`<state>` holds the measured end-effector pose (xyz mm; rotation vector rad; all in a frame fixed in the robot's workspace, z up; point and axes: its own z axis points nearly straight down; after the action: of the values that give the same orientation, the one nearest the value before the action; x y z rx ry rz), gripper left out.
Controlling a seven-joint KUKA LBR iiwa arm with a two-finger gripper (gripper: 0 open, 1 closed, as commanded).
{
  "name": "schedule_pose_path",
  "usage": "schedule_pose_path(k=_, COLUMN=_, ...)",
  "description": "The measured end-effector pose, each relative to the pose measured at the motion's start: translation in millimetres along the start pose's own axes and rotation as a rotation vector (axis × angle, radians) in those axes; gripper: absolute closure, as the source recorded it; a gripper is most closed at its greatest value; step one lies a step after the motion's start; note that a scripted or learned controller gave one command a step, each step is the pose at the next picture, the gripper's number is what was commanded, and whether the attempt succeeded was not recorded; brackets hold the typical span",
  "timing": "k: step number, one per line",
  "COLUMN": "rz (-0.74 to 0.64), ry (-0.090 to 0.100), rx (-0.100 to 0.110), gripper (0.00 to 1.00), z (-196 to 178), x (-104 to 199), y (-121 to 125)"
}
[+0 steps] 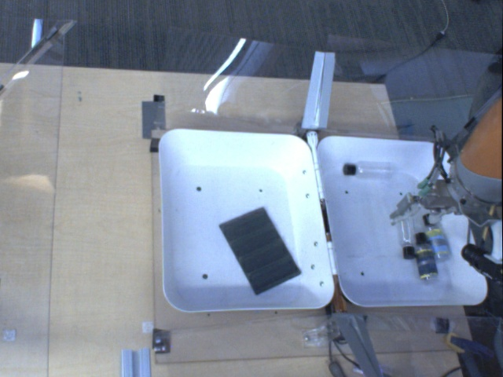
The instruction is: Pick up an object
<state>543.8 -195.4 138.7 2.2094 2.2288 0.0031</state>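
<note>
End effector over right bin, near right rim; grip state unclear; dark pad mid left bin.

**Even overhead light, soft focus**

Light falls bright and even from above. The 2 white bins are nearly washed out, with faint shadows along their inner walls. Glare streaks cross a clear panel at the top. Fine detail is soft and slightly blurred throughout.

A pale wooden bench carries two shallow white bins side by side: the left bin nearer its middle, the right bin at its right edge, their rims touching.
</note>
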Motion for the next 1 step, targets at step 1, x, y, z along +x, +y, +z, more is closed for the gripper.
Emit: schedule_pose_path(k=1, rz=-0.008, ry=0.004, rx=-0.007, gripper=0.0, z=41.7, x=-4.1, y=-6.9)
